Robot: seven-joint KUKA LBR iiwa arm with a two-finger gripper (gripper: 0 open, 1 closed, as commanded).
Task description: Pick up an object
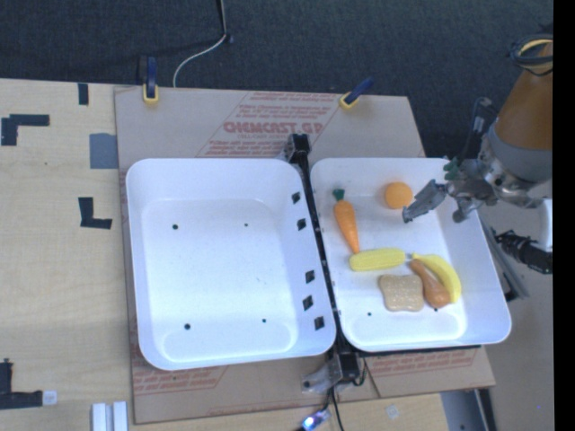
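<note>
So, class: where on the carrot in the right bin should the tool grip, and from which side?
Probably from straight above, at the thick upper half of the carrot, just below its green top. It lies flat, lengthwise up the right bin, tapering to a thin tip; fingers closing across its width have free floor either side there. The corn cob crowds the tip.

One camera, fixed high above the bench, looking down at a slant. Far enough back to take in both shallow white plastic bins, the left one [216, 259] and the right one [467, 326], side by side on the flat brown cardboard sheet [260, 124]. Dark blue floor [314, 25] along the top. Pale wooden bench top [54, 277] on the left. Grey and orange arm [521, 133] coming in from the right edge.
</note>
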